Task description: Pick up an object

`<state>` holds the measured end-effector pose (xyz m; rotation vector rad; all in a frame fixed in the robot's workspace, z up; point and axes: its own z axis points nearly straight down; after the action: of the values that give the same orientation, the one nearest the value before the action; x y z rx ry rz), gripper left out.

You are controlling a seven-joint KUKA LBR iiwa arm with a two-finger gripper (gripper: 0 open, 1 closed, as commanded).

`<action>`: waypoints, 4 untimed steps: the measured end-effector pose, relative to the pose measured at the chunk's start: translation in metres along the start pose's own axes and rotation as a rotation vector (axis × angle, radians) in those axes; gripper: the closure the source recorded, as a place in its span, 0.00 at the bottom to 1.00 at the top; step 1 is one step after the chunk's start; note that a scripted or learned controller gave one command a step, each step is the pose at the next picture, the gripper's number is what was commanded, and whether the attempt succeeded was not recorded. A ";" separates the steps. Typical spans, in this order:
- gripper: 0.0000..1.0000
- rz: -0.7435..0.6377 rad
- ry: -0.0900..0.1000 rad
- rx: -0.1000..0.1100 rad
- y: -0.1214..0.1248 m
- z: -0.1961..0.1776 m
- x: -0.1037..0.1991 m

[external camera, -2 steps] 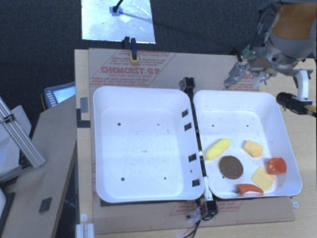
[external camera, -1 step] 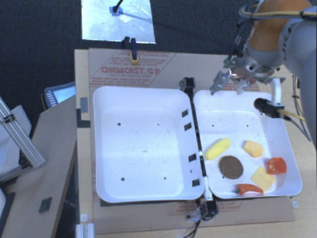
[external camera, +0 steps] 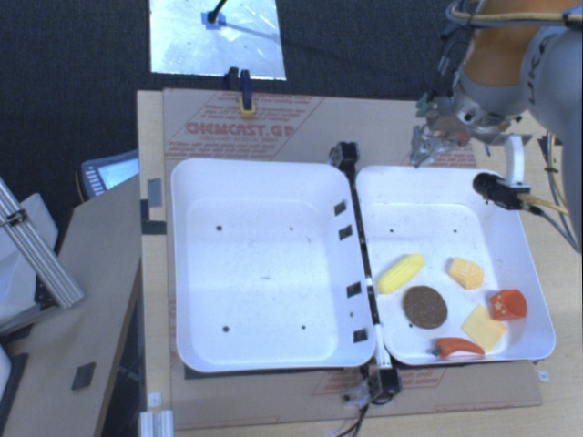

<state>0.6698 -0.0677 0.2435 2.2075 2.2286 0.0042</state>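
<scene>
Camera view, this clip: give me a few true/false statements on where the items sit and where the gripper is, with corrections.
1. All the food items lie in the right bin. True.
2. The gripper hangs over the left bin. False: it is above the right bin's far edge.
3. The brown round patty lies beside the yellow corn cob. True.
4. The red pepper piece is in the gripper. False: it lies near the right bin's right wall.

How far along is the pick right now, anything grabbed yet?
Nothing looks picked yet. The gripper hangs above the far rim of the right bin, away from the food items. The yellow corn, brown round patty, cheese wedge and red piece all lie in the bin. Approach, grasp and lift remain.
</scene>
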 end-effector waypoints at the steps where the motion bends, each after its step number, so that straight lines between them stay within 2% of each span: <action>1: 1.00 0.000 0.004 0.008 -0.026 0.041 0.063; 2: 1.00 -0.004 0.006 0.002 -0.029 0.017 0.158; 3: 1.00 0.003 0.002 0.002 -0.007 0.036 0.168; 4: 1.00 0.001 0.004 -0.001 0.002 -0.007 0.224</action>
<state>0.6692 0.1561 0.2504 2.2105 2.2294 0.0096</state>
